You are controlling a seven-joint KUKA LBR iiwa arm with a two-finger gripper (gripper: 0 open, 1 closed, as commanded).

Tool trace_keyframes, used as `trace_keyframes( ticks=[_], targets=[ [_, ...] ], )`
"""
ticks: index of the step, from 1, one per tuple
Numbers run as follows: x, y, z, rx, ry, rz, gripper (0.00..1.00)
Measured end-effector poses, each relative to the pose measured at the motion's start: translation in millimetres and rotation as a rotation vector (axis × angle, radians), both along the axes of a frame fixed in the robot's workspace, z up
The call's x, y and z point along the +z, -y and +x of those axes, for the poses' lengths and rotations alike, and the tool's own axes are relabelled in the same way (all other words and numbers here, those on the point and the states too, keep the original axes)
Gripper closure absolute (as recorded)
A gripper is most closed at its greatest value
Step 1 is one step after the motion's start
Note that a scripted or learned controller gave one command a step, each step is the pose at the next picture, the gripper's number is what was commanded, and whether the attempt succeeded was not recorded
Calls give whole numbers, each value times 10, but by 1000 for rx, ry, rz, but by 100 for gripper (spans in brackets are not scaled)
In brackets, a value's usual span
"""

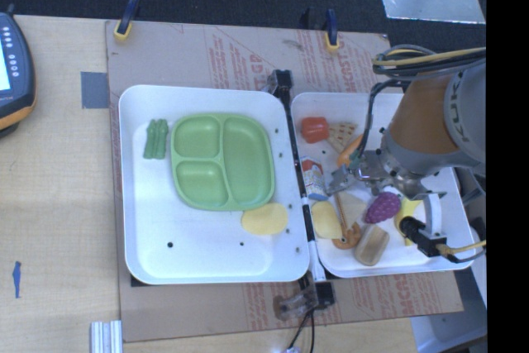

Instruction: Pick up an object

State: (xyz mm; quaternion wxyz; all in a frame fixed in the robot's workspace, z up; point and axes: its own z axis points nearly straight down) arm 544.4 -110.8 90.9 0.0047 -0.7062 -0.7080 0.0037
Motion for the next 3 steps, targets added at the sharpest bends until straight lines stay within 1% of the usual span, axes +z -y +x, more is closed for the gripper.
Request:
trace_keyframes(
  ticks=[1,2,3],
  targets=[
    [17,-170,621,4,14,-2,0],
    [115,-147,591,3,7,-2,100],
    [1125,-896,736,9,18,1,100]
  ],
)
